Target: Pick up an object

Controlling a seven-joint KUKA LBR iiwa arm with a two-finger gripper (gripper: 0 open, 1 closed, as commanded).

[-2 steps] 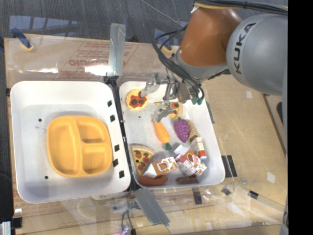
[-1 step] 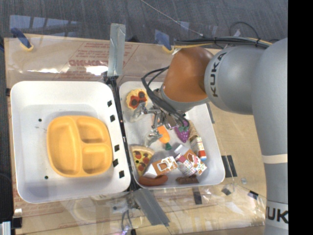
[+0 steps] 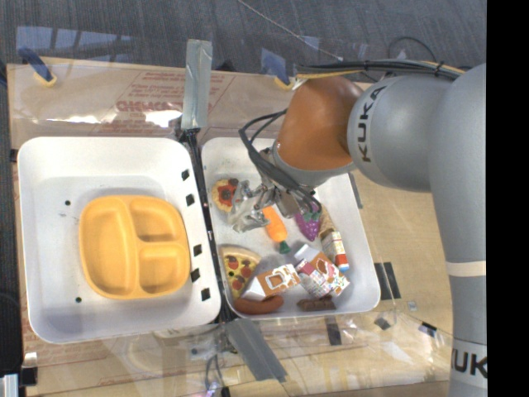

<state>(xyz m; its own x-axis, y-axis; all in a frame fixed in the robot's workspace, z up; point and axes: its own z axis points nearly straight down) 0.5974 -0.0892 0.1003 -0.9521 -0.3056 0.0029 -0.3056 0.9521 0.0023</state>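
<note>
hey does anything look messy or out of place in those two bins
Nothing looks spilled or broken. The right bin is simply cluttered: toy foods lie jumbled, a pizza slice against its left wall. The yellow tray sits flat in the left bin.

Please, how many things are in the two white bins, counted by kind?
Yellow divided tray: 1
Pizza pieces: 2
Sausages: 2
Carrot: 1
Purple item: 1
Small bottle: 1
Printed packets: 2
Total: 10

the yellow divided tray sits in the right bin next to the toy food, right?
Not quite: the camera view shows the yellow divided tray alone in the left bin. The toy food lies in the right bin.
</note>
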